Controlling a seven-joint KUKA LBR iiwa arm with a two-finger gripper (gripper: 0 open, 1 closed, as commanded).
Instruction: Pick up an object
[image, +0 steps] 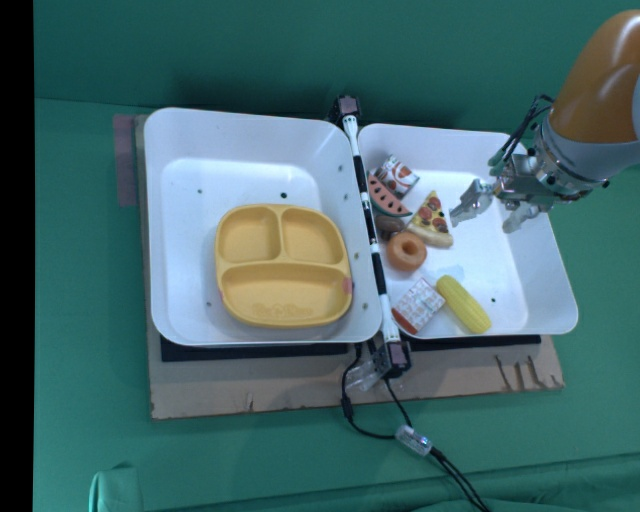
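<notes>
The task names no particular object, so the likely candidates are the toy foods in the right-hand shallow white plastic bin (535, 290). Closest to the tool is the triangular toy pizza slice with red toppings (432, 219), lying near the middle of that bin. Just below and left of it sits the round brown toy doughnut (406, 251), and further toward the near edge lie the yellow toy corn cob (463, 304) and the flat red-and-white square packet (418, 305), side by side.

The two-finger gripper (496, 205) hangs above the upper right part of the bin, with its 2 fingers spread apart and nothing between them. It is released and holds no object. By my reading the pick has not been made: every item rests on the bin floor, and the whole grasp and lift are left to do.

Against the bin's left wall are the red toy watermelon slice (387, 196) and a small red-and-white printed toy carton (398, 175), touching or nearly so. They crowd the pizza slice from the left, so a descent there risks nudging neighbours. The corn cob has more bare floor around it.

The left-hand white bin (170, 200) holds a yellow plastic divided plate with 3 compartments (283, 265), well apart from the tool. A black-and-white striped bar (364, 200) runs between the 2 bins.
</notes>
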